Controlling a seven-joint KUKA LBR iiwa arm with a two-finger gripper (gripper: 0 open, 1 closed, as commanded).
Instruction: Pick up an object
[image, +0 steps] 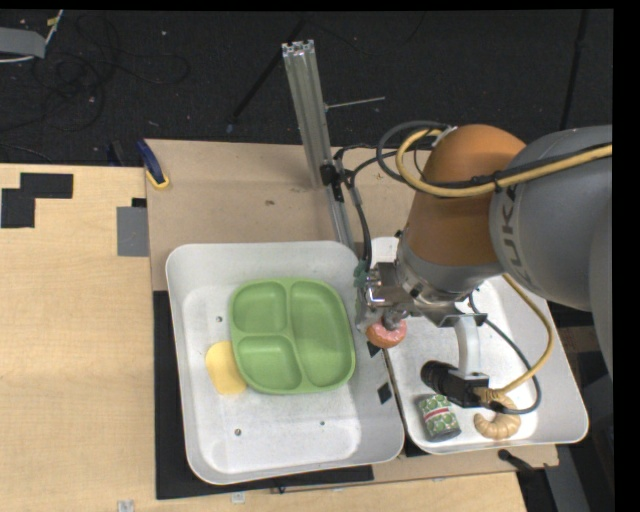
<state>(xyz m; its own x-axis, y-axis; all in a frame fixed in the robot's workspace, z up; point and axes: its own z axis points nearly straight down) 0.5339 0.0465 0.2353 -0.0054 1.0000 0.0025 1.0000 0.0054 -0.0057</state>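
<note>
Doughnut (387, 334) — pink-iced, hanging just under the gripper (386, 318), above the rim between the two bins and just right of the green tray (293, 335). How far the fingers are parted, or whether they pinch it, I cannot tell. Left of the tray lies a yellow lump (225, 369) — right of it, in the right bin (560, 420), a green can (438, 416) and croissant (497, 425).

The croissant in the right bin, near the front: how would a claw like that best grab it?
Hedged guess: from straight above, fingers closing across the thick middle of the croissant. It lies flat and curved, tapering at its ends, and a cable crosses above it, so side approaches look awkward.
</note>
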